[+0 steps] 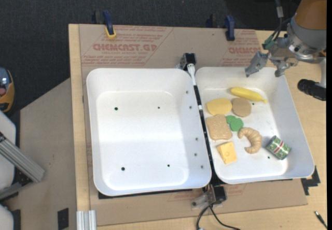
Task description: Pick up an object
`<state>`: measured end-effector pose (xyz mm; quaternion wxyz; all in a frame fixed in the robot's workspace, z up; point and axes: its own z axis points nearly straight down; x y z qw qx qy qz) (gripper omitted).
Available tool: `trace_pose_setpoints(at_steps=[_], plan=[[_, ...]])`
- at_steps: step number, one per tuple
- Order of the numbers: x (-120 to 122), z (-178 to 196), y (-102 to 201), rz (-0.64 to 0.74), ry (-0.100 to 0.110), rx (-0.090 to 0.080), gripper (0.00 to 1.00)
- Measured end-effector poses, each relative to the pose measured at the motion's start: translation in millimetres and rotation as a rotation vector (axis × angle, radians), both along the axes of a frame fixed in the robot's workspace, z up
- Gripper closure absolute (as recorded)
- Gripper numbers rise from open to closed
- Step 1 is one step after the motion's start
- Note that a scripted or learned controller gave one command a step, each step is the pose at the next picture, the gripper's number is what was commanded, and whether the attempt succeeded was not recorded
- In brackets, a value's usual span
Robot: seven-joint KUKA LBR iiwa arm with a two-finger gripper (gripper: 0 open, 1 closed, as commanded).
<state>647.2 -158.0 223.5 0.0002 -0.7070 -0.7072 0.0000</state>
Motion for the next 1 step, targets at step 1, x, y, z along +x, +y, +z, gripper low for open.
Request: trace_pose_setpoints(at_steps=[1], plan=[[-11.7, -146.5, -11.7, -0.002, 0.011, 0.002, 0.00]])
